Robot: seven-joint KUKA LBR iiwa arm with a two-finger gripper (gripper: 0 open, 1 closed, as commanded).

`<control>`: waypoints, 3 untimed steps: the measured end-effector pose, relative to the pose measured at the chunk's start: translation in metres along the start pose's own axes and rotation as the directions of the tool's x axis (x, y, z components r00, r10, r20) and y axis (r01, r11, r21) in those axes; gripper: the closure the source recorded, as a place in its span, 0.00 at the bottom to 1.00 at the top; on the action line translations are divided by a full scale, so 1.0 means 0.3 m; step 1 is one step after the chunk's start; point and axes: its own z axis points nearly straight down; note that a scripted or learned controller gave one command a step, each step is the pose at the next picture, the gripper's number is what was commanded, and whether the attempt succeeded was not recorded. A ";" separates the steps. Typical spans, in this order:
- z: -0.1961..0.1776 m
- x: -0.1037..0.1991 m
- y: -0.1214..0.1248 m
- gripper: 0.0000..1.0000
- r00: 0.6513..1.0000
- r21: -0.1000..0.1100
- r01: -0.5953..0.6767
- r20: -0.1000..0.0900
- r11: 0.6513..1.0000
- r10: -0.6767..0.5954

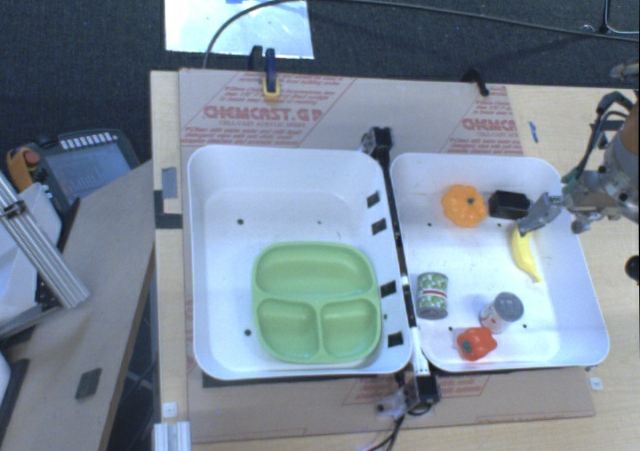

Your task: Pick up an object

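The right bin (575, 339) holds several small objects: an orange pumpkin-like toy (465, 205), a black block (508, 204), a yellow banana (525, 254), a green-and-white can (432, 295), a small jar with a grey lid (500, 311) and a red pepper-like toy (477, 342). My gripper (558, 219) hangs over the bin's right side, just right of the black block and above the banana's upper end. Its two fingers stand apart, open, with nothing between them.
The left bin (215, 239) carries a green divided plate (318, 301) at its front. A black divider strip (392, 249) runs between the bins. A teach pendant (85, 169) and an aluminium rail (40, 249) lie off the bench to the left.
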 end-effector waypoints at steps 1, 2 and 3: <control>-0.023 0.002 0.009 0.00 1.000 -0.012 0.004 0.003 1.000 -0.004; 0.116 0.006 0.007 0.00 1.000 -0.009 0.002 0.002 1.000 -0.002; 0.322 0.013 0.018 0.00 1.000 -0.008 0.002 0.001 1.000 -0.002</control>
